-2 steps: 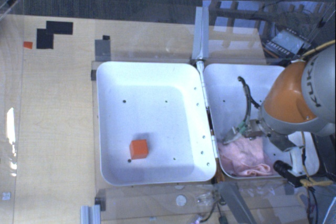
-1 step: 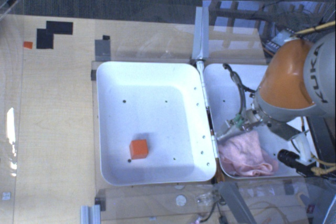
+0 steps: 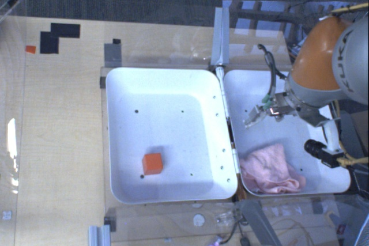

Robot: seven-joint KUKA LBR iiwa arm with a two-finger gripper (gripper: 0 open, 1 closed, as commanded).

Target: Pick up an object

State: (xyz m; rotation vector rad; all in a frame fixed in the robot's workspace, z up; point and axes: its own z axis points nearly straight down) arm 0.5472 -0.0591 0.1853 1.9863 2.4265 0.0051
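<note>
Risks, biggest first. Arm (image 3: pixel 323 60) bulk hangs over right bin (image 3: pixel 248 86); a steep descent could clip the raised divider (image 3: pixel 228 124) between bins, or the bin's far wall, since the wrist sits close to both. Cable (image 3: pixel 268 63) looping off the wrist could snag on a swing. Cloth (image 3: pixel 270 170) soft and bunched: a pinch likely to catch a single fold and slip free on lift, or drag the heap against the near wall. Cloth pressed into the bin's near corner, so little room for one finger on the wall side. Block (image 3: pixel 153 163) small and hard-edged: an off-centre close could squirt it sideways across the smooth floor.

Containers. Left bin (image 3: pixel 124 89), the larger share of view: one orange block, lying low and left of centre, apart from all walls. Right bin: pink cloth heaped in the near-left corner, touching the near wall and lying beside the divider.

Tool (image 3: pixel 258 115) poised above the right bin, beyond the cloth, pointed toward the divider, nothing seen between the fingers. Open or closed: cannot tell, too small and blurred. Nearest candidate for pickup: cloth, just below the tool in view. Nothing lifted yet. Surface (image 3: pixel 57 141) around the bins pale wood.
</note>
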